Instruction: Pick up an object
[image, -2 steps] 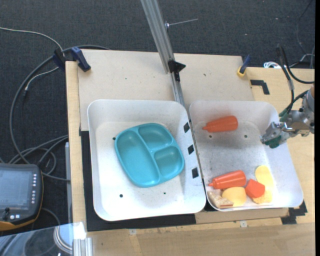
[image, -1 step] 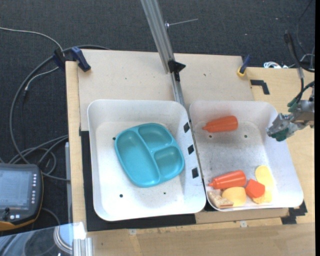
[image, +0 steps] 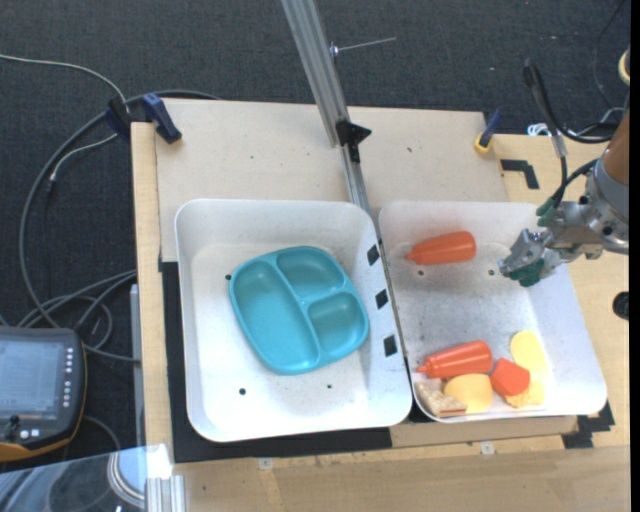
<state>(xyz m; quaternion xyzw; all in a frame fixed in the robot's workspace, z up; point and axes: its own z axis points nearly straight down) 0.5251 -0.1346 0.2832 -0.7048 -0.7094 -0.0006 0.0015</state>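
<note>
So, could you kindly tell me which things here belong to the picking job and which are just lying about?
Job: claw; upper orange bottle; lower orange bottle; yellow pieces; red piece; right bin.

Lying about: teal divided plate; left bin; blue clamp; pendant.

Colours on the bench

Two shallow white bins: left bin holds a turquoise three-compartment plastic plate. Right bin, grey-speckled floor, holds an orange-red bottle-shaped toy, a second orange-red bottle, a yellow rounded piece, a red-orange block, a pale yellow lump, possibly a tan bread-like slice. Grey metal gripper, greenish tips.
</note>
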